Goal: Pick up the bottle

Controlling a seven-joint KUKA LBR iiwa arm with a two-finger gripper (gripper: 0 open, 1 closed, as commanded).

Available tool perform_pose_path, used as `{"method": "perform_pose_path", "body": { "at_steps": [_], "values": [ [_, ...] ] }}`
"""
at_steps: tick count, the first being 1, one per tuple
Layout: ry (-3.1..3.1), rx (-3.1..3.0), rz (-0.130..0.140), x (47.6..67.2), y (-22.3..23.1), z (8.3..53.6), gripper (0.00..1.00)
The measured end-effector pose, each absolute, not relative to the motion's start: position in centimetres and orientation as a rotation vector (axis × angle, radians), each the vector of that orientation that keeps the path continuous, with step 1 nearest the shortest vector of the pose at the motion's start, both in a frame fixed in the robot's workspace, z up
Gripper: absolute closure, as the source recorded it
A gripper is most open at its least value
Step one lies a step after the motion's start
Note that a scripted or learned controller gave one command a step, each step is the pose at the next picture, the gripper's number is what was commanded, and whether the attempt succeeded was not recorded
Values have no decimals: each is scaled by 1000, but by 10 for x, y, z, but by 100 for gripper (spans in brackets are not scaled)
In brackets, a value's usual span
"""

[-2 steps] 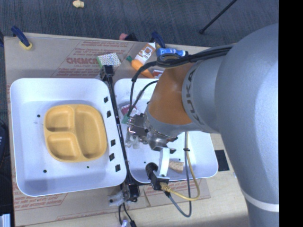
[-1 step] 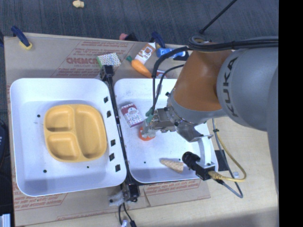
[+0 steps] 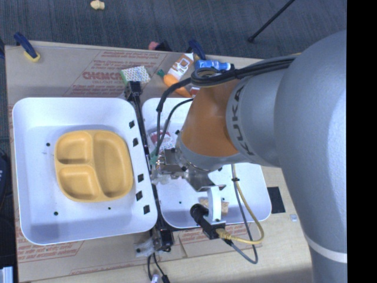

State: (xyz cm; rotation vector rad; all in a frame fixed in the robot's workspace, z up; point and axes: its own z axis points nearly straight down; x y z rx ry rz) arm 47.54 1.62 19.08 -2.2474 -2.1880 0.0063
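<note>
A smooth grey arm (image 3: 294, 117) with a glossy orange band (image 3: 209, 122) reaches in from three o'clock and hangs over the right-hand white bin (image 3: 250, 187), covering most of its floor; the claw (image 3: 171, 164), a cluster of dull metal parts at the wrist's nine o'clock edge, sits low over that bin beside the divider between the two bins, and whether it is open or closed cannot be told, since the wrist hides it; the bottle (image 3: 178, 69), orange-bodied with a white label, lies tilted on the brown cardboard-covered tabletop (image 3: 88, 58) at twelve o'clock of the right bin, just outside its rim and partly behind the arm, well apart from the claw; at nine o'clock the left white bin (image 3: 29, 205), shallow and round-cornered, holds a matte yellow divided tray (image 3: 93, 165) with three rounded compartments; black cables (image 3: 139, 122) run along the divider, and a yellow cable (image 3: 247, 229) loops at six o'clock below the wrist.
</note>
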Motion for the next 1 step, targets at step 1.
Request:
{"method": "perform_pose_path", "body": {
  "at_steps": [1],
  "values": [
    [-2548,-1837,2,477,-38,247,100]
  ]
}}
